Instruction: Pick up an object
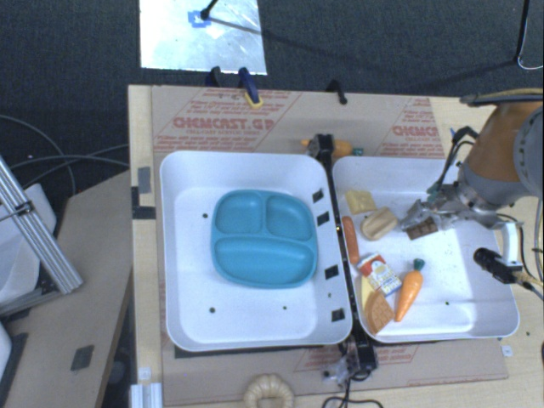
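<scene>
Two white bins are set side by side on the bench [144, 253]. The L bin [183, 228] carries a blue divided plate [263, 238] near its centre. The R bin [489, 308] holds the food items: a yellow block [359, 201] at approx. 10 o'clock, a bread roll [379, 223] just beside it toward 4, a sausage [350, 240] along the 9 o'clock wall, a red-and-white packet [379, 274] near centre, a carrot [409, 289] just beside the packet at its 3 o'clock, and a brown cracker [377, 311] at 7 o'clock.

The arm [501, 164] is seen entering from 3 o'clock. The end effector [421, 224] is positioned low in the R bin at about 1 o'clock, just beside the roll, on its 3 o'clock side. Its tip is dark and small in the view; whether the fingers are spread or pressed together cannot be told, and nothing can be made out between them.
</scene>
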